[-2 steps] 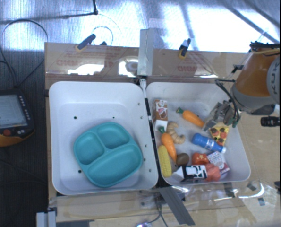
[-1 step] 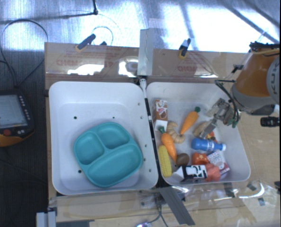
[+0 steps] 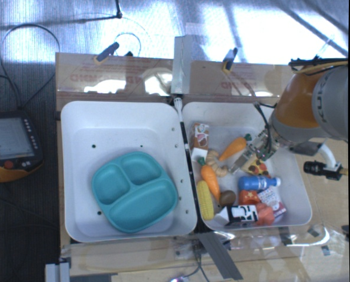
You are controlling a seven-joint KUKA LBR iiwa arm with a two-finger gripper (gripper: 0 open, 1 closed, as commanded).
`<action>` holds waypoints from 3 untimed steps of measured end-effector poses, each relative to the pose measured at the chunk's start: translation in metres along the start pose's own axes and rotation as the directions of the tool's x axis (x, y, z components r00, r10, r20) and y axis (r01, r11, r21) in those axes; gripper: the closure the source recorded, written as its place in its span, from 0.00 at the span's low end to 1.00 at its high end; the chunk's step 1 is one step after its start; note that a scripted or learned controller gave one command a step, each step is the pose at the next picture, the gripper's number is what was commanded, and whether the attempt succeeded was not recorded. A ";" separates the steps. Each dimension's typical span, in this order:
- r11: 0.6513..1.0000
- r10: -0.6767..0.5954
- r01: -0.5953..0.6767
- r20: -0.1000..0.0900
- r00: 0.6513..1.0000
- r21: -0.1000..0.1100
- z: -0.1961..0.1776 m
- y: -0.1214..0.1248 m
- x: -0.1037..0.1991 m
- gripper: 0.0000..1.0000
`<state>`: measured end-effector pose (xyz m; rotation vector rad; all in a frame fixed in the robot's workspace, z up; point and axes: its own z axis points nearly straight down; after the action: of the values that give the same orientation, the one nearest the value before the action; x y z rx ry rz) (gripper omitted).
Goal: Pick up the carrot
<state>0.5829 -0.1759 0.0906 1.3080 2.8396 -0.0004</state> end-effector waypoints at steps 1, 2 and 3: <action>0.919 0.394 -0.394 -0.002 0.919 0.002 0.001 0.048 -0.018 0.00; 0.903 0.429 -0.429 0.011 0.903 0.027 0.001 0.089 -0.004 0.00; 0.715 0.699 -0.699 -0.004 0.715 0.018 0.003 0.064 -0.052 0.00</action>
<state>0.6654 -0.1743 0.0882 2.2959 2.1467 -0.0061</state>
